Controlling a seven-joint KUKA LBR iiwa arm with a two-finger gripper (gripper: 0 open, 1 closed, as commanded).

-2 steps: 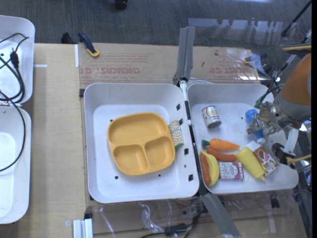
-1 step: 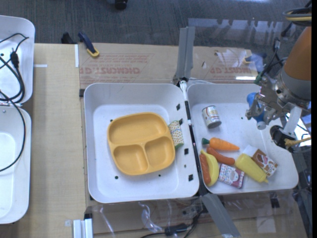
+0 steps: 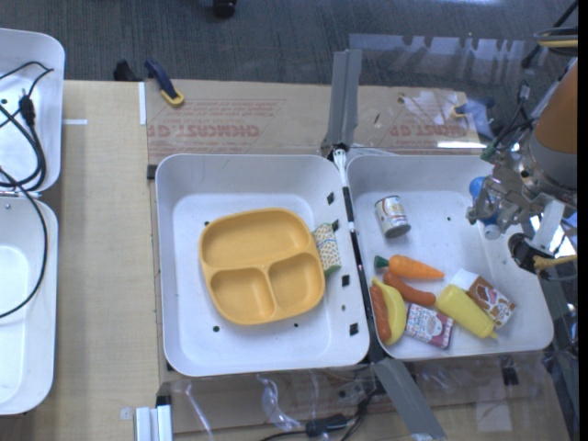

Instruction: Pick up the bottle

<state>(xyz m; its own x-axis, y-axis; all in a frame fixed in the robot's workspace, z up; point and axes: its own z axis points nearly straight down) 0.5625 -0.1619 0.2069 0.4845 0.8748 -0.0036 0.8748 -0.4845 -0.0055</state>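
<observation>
Yellow bottle point(image 3: 469, 310) lies on its side in the right bin point(image 3: 432, 246), near-right corner, between a small red-and-white carton point(image 3: 429, 325) and a brown packet point(image 3: 490, 301), well apart from the claw point(image 3: 501, 217) at the bin's right rim, claw state undeterminable.

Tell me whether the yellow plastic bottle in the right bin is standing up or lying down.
Lying down. The yellow plastic bottle rests on its side on the right white bin's floor, its length running diagonally, beside a small brown packet.

Two bins point(image 3: 175, 246), one plate point(image 3: 262, 265), one can point(image 3: 392, 217), one bottle point(image 3: 469, 311), two carrots point(image 3: 415, 267).
</observation>
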